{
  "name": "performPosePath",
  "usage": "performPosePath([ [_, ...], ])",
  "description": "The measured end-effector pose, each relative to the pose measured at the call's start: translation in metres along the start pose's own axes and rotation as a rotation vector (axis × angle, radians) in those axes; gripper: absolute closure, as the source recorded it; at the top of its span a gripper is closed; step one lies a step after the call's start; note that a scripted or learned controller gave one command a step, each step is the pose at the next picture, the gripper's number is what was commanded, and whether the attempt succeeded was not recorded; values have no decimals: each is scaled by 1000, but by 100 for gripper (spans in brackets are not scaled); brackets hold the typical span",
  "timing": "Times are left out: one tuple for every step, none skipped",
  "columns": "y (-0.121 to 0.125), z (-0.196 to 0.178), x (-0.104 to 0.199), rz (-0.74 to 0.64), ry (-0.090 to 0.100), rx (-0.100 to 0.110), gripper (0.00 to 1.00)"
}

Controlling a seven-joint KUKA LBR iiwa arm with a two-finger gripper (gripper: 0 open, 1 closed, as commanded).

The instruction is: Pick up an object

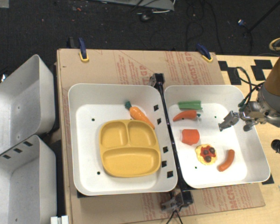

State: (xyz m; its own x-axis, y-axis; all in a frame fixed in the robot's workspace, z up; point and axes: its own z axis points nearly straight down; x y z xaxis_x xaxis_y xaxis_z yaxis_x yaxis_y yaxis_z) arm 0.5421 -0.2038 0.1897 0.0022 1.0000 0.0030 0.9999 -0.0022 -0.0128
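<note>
The right bin [256, 164] holds several toy foods: a green strip [190, 105], a red pepper [185, 116], a red block [191, 136], a small pizza [206, 154] and a sausage [226, 160]. My gripper [237, 123] hovers over the right side of this bin, right of the pepper and above the sausage. It is open, with nothing between its fingers. One dark fingertip [226, 121] points left toward the middle of the bin.
The left bin [84, 125] carries a yellow divided plate [129, 147] and a carrot [139, 113] at the plate's far edge. A black divider [167, 134] runs between the bins. Two white tubs [18, 125] stand at the left of the bench.
</note>
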Motion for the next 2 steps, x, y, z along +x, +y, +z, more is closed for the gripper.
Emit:
performPosePath([
  [3, -7, 0, -3, -3, -12, 0],
  [1, 58, 2, -1, -1, -6, 0],
])
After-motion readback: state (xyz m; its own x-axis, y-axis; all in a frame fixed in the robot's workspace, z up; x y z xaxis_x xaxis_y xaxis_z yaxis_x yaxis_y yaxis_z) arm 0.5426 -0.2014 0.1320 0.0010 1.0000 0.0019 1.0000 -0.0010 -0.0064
